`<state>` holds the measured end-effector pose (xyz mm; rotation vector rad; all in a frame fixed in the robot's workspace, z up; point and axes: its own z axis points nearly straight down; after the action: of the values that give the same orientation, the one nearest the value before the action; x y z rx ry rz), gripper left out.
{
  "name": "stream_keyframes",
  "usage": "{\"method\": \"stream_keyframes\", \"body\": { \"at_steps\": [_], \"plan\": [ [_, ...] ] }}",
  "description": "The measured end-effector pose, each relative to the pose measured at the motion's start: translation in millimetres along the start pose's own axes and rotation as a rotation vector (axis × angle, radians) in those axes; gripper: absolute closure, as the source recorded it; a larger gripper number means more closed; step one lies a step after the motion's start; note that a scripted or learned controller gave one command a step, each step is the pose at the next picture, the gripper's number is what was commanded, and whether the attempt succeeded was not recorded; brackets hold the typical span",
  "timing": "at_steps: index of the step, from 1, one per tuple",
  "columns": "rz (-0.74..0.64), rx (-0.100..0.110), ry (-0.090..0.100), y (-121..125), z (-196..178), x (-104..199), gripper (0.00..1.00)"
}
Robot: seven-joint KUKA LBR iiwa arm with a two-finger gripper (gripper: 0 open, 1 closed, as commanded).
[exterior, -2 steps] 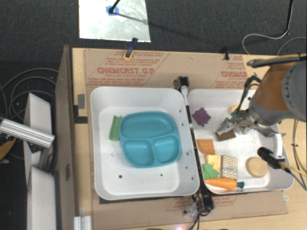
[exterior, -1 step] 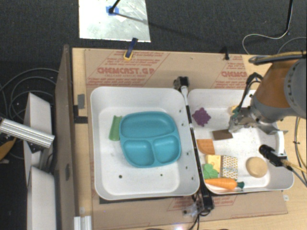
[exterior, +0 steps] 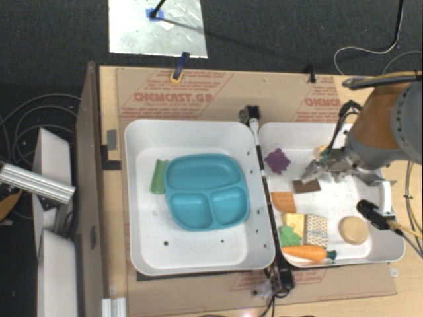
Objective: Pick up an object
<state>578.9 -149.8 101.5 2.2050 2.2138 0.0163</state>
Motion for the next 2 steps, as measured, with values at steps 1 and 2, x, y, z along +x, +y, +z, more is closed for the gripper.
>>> {"method": "stream_keyframes", "body": {
  "at_steps": [1, 2],
  "plan": [
    [-0.001, 0.021, 0.005, -21.8, 11.4, 27.5, 0.00],
    [-0.001, 0.008, -0.001, 58.7, 16.7, -35.9, 0.00]
  ]
}}
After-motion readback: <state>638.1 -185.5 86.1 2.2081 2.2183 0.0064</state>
